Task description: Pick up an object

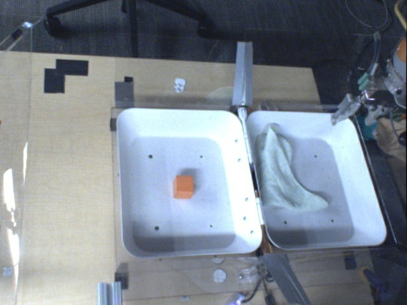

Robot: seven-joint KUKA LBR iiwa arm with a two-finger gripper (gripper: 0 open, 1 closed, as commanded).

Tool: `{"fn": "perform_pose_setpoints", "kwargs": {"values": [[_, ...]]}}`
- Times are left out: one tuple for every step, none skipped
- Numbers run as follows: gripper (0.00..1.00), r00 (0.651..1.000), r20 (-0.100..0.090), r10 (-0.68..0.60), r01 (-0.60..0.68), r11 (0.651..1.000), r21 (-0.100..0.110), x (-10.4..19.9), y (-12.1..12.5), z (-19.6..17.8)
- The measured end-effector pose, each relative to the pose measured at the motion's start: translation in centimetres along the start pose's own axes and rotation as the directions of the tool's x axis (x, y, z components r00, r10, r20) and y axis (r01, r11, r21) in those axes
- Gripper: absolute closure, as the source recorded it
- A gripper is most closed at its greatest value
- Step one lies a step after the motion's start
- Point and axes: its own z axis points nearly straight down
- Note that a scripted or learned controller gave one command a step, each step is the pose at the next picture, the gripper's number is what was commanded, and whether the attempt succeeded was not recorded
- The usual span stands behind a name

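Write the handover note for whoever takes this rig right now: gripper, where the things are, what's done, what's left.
Gripper: at the upper right corner of the right bin, above its rim, nothing seen between its fingers; whether it is open or shut cannot be told from here.
Things: orange block lies near the middle of the left bin. A pale crumpled cloth lies in the left half of the right bin, along the divider.
Done: nothing picked up yet; both things rest on the bin floors.
Left: choose one, bring the gripper over it, descend, close, lift. The cloth is nearer the gripper; the block is likely the firmer grasp.
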Motion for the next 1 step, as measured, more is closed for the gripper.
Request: {"fn": "perform_pose_setpoints", "kwargs": {"values": [[1.0,1.0,0.002,-0.007,0.007,1.0,-0.005,0.12,0.17,-1.15]]}}
